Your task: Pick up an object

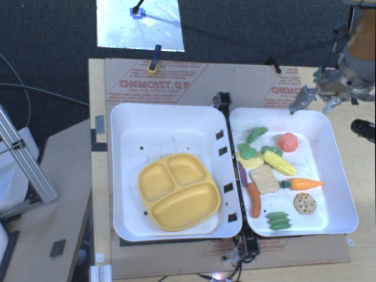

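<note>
Pincer (311,100) above right bin's (338,151) far rim.

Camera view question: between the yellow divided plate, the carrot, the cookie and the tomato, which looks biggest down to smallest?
1. Yellow divided plate, by far the largest.
2. Carrot, longer than the others.
3. Cookie and tomato: they look about alike, so I won't rank them.

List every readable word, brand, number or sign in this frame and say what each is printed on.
"CHEMCAST GP" – red print on the brown sheet under the bins, left of centre; the last letters are blurry.
A second red print of the same style on that sheet at the right, near the gripper: slanted and partly covered, too blurred to read.
No text can be made out on the white bins, the yellow tray or the toy food.
</note>
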You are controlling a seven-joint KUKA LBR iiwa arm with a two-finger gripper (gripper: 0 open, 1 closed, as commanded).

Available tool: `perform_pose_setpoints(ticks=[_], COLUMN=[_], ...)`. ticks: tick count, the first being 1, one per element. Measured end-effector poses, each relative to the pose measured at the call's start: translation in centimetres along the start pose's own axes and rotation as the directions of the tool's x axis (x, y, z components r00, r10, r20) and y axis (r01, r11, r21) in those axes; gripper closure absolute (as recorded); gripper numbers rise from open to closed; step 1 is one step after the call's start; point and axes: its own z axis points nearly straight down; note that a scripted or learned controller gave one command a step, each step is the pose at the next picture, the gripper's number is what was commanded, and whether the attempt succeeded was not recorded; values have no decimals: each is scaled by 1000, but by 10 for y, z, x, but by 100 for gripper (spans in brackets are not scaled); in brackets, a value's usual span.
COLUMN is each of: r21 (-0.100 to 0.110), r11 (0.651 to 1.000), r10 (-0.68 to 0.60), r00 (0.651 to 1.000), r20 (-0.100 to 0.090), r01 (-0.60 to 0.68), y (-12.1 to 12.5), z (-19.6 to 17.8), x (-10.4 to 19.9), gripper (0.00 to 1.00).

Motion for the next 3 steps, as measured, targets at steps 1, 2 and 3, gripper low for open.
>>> perform_pose_setpoints(ticks=[1, 2, 3], r21=[13, 3, 5], r11=[1000, 1000, 1000], r10=[-5, -5, -6], r00=[1000, 1000, 1000], r20=[-5, -4, -5], r01=[5, 5, 6], y=[-24, -76, -114], z=[123, 85, 87], x=[48, 108, 168], gripper=[0, 0, 0])
